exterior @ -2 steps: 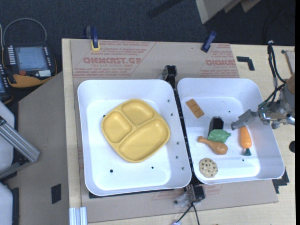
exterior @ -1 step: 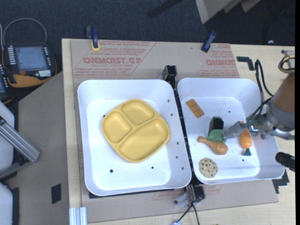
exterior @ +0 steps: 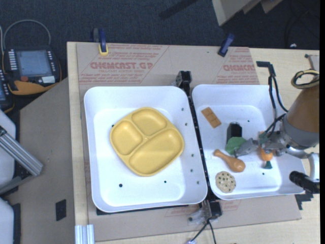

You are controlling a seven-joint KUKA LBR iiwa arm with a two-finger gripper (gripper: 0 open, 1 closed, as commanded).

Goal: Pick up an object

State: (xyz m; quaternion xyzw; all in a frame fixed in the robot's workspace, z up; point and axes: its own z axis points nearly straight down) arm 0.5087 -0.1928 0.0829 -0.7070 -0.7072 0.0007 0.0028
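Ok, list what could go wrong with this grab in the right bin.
1. The gripper sits among closely grouped items: the green object, the black object and the orange piece. It may nudge or catch the wrong one.
2. The drumstick lies just below the green object and could get pushed toward the cookie.

From my remote seat I see the arm (exterior: 304, 117) as a rounded orange-tan shell with a grey ring below it. A black cable (exterior: 272, 93) loops off its ten o'clock side, and pale coiled wiring sits at twelve o'clock. The gripper (exterior: 254, 147) is grey metal, blocky. A black fitting (exterior: 303, 181) juts out at six o'clock.
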